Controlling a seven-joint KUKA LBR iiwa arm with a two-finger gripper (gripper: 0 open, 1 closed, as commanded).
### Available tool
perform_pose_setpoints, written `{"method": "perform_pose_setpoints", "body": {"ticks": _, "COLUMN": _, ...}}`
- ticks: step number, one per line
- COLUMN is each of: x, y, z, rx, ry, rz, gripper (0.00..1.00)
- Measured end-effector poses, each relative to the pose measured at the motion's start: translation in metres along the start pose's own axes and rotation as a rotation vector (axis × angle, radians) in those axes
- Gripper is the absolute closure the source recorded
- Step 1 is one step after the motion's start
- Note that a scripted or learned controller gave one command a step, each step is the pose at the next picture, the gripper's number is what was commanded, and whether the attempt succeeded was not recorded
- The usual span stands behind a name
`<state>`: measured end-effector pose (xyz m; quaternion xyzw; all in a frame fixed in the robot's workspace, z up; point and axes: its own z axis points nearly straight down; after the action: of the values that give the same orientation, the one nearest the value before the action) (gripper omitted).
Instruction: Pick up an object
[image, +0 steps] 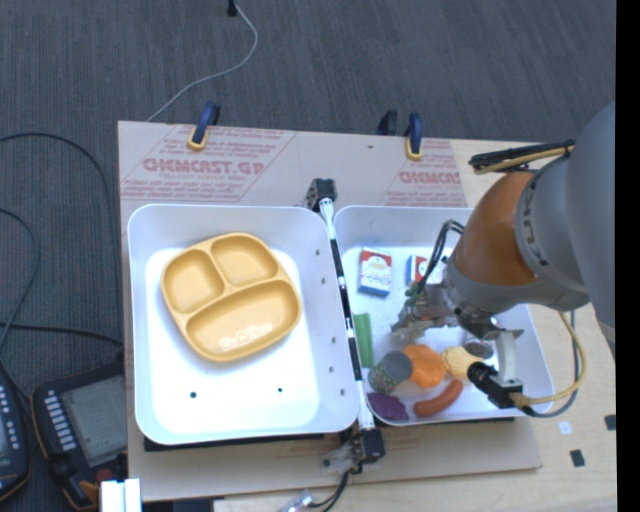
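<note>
Several toy foods, among them an orange piece (425, 366) and a red sausage (440, 399), are seen clustered just below the gripper (432, 312), lowered into the right bin (535, 345) apparently for a pick, its grasp undiscernible.

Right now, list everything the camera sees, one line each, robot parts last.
bins: two, white, side by side on the bench
divided plate: one, yellow-orange, left bin
small carton: one, red and white, right bin, far side
green stick: one, green, right bin, by the divider
grey round piece: one, grey, right bin, near side
orange piece: one, orange, beside the grey one
purple piece: one, purple, near corner
sausage: one, red-orange, near wall
clamps: two, blue and yellow, far board edge
arm: one, grey with orange band, over right bin
</note>
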<state>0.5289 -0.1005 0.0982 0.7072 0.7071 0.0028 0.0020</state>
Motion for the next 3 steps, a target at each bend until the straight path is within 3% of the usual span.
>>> {"method": "perform_pose_setpoints", "body": {"ticks": 1, "x": 0.0, "y": 0.0, "z": 0.0, "rx": 0.0, "ry": 0.0, "rz": 0.0, "gripper": 0.0}}
{"method": "perform_pose_setpoints", "body": {"ticks": 2, "x": -0.001, "y": 0.092, "z": 0.011, "rx": -0.001, "ry": -0.003, "rz": -0.001, "gripper": 0.0}}
{"method": "perform_pose_setpoints", "body": {"ticks": 3, "x": -0.001, "y": 0.057, "z": 0.01, "rx": -0.002, "ry": -0.005, "rz": -0.001, "gripper": 0.0}}
